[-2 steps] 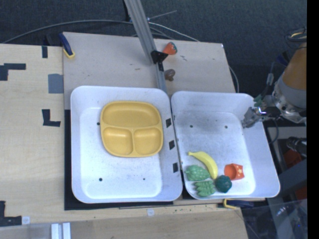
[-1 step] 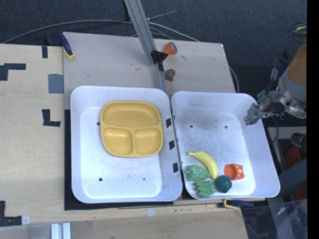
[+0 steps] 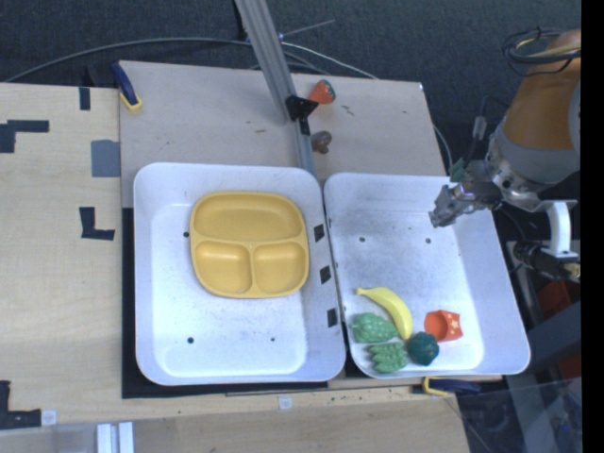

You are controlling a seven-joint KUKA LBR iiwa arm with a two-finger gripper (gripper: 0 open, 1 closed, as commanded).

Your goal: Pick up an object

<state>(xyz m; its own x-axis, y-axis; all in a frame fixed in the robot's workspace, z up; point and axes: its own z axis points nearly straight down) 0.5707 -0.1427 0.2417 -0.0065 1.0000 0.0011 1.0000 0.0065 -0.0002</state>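
In the right bin (image 3: 415, 196) several toy foods lie near the front edge: a yellow banana (image 3: 389, 306), a light green piece (image 3: 373, 327), a smaller green piece (image 3: 387, 355), a dark teal ball (image 3: 423, 348) and a red-orange piece (image 3: 443, 325). My gripper (image 3: 445, 209) hangs over the bin's far right part, well behind the toys, pointing left and down. Nothing shows between its fingers.
A yellow divided plate (image 3: 250, 243) lies in the left bin (image 3: 160, 338). A grey metal post (image 3: 269, 45) rises behind the bins with a small orange clamp (image 3: 322, 91) beside it. Cables run across the dark floor at the back.
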